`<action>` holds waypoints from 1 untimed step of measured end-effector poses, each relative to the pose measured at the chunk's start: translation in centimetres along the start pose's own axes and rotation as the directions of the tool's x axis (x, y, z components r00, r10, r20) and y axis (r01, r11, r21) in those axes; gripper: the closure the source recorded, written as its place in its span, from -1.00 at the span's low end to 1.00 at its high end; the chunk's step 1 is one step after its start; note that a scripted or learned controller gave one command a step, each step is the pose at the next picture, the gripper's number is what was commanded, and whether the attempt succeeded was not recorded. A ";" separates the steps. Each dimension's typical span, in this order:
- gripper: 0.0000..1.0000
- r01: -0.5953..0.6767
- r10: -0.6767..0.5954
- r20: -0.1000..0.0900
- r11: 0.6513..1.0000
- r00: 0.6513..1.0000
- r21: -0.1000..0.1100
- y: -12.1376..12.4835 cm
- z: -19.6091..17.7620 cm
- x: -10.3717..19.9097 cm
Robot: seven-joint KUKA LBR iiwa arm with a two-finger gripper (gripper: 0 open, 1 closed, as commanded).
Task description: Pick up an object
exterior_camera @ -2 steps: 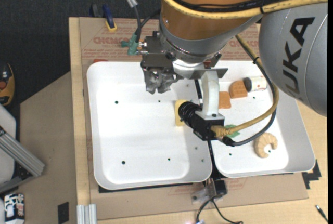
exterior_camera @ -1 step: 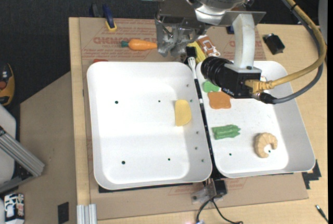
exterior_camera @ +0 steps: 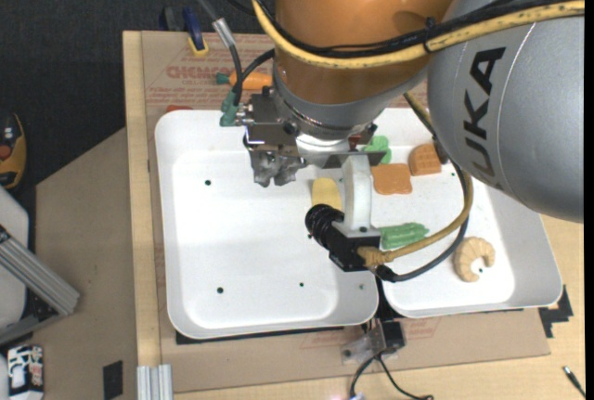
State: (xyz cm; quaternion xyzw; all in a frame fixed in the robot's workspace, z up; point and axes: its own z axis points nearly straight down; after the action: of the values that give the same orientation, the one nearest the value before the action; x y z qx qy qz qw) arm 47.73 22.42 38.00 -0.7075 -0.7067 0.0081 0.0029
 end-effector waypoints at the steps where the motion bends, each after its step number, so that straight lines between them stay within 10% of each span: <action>1: 1.00 0.002 -0.003 -0.016 0.999 1.000 -0.034 0.6 -16.5 -0.2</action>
State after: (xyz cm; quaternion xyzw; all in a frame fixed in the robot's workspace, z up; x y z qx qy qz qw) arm 48.63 22.38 54.45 -0.7066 -0.7075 -0.0096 -0.0033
